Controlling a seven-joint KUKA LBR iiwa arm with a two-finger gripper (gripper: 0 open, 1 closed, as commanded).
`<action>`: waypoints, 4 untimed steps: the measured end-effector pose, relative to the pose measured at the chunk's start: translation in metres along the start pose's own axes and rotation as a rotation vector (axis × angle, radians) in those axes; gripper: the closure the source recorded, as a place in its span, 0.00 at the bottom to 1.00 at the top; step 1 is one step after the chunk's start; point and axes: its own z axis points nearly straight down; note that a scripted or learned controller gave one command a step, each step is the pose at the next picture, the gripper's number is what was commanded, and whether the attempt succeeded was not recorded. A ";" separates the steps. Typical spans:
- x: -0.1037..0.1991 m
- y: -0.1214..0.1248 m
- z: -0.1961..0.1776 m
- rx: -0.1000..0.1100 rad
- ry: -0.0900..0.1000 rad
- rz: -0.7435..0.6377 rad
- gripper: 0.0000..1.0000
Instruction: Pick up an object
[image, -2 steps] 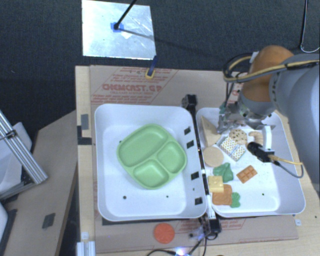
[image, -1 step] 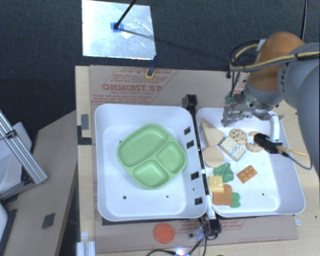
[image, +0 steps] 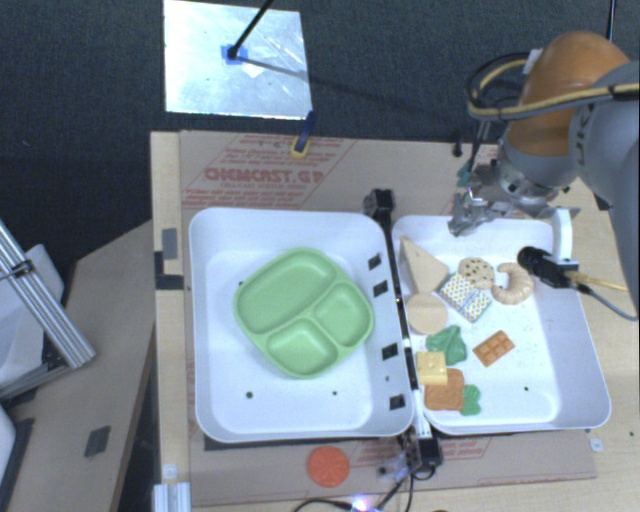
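Gripper (image: 468, 218) hangs over the far edge of the right bin (image: 575, 345), close to that bin's far-left corner, and whether it is parted or closed cannot be told from this slant; nothing is visible in its grasp. No single target is fixed by the task, so the nearest candidate matters most: the pale wedge (image: 424, 267) lies just toward the near side and slightly left of the gripper, hard against the bin's left wall, its long axis running from a point at the far end toward a broad base nearer the bin's middle. Just right of it sit the cookie (image: 476, 270) and the checkered block (image: 464, 296), with the curled pastry (image: 515, 284) beyond them toward the right wall. Further toward the near edge are the round cracker (image: 427, 313), the green leafy piece (image: 447, 343), the waffle square (image: 493, 348) and the yellow cube (image: 432, 368). My judgement is that a short drop toward the near-left would reach the wedge. The left bin (image: 215, 400) carries a green divided plate (image: 304, 312).
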 end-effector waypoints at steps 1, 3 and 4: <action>0.000 0.001 -0.020 0.003 0.000 0.000 1.00; 0.049 -0.084 -0.018 0.009 0.001 0.004 1.00; 0.081 -0.127 -0.029 0.009 0.002 -0.001 1.00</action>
